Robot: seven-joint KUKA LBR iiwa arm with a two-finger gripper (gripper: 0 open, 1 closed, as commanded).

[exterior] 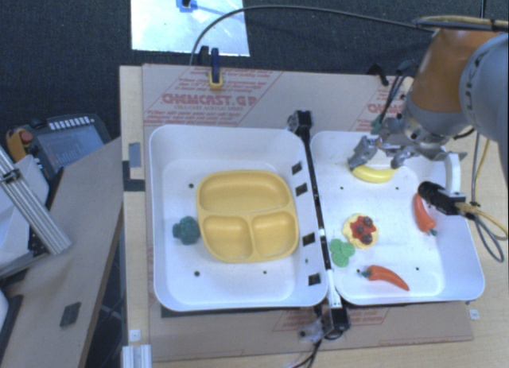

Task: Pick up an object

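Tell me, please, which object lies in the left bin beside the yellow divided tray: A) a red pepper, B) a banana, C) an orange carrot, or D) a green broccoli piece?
D: the green broccoli piece sits just off the left edge of the yellow divided tray in the left bin, while the banana, carrot and red pepper all lie in the right bin.

Yellow banana (374,173): lies flat near the far edge of the right bin (461,275), curved, long axis roughly left-right, directly beneath the pincer (382,152); contact cannot be resolved.
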